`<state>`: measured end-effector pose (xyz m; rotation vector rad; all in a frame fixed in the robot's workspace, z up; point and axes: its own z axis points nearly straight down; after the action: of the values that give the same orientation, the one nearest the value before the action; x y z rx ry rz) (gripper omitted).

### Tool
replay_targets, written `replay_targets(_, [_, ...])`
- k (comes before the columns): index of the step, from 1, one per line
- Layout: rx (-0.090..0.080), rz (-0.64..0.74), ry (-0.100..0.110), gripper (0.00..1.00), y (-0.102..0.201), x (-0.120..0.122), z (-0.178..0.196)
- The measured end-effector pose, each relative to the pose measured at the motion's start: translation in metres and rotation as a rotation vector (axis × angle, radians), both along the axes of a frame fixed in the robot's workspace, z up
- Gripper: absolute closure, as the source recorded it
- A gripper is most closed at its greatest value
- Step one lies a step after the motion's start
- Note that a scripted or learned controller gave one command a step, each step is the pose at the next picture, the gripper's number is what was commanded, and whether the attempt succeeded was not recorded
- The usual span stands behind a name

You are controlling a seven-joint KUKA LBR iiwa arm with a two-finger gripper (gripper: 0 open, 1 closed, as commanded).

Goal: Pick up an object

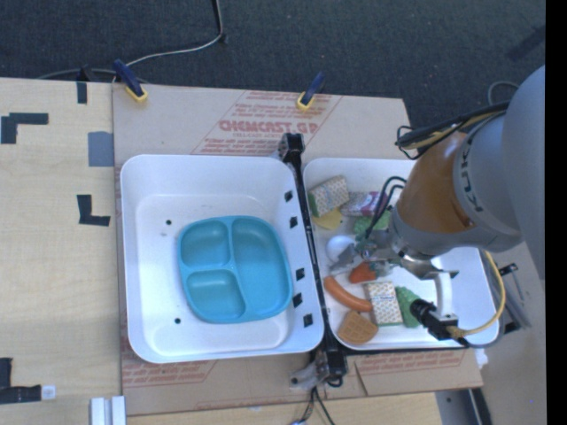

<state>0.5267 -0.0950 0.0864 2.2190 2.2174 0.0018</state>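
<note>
Gripper point(365, 257): low over the right bin's middle, down among the toys. Fingers are buried in clutter under the wrist, so I cannot tell how far apart they stand or whether anything sits between them.
Arm point(478, 180): reaches in from the right side, orange band just above the wrist, grey body covering the right bin's far-right part.
Red piece point(361, 274): touching or just under the gripper tip, partly hidden.
Hot dog point(345, 293): orange-red, lying at a slant just near-left of the gripper, beside the divider.
Cracker block point(384, 302): pale, speckled, near the bin's front edge, right beside the hot dog.
Cookie point(358, 328): brown, round, at the front edge of the right bin.
Green piece point(408, 307): wedged between the cracker block and the arm's black fitting.
Yellow-green box point(329, 193): far-left corner area of the right bin, apart from the gripper.
Right bin point(474, 319): white, shallow, holds all the toys.
Left bin point(146, 326): white, carries a blue divided plate point(236, 268) at its middle.
Bench point(53, 264): light wood, black tape marks at its left side.
</note>
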Motion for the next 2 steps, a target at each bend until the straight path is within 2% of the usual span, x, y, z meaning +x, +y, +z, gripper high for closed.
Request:
replay_targets(1, [0.005, 0.002, 0.004, 0.0, -0.0127, 0.0146, -0.0005])
replay_targets(2, [0.0, 0.0, 0.002, 0.0, -0.0064, 0.0178, -0.0004])
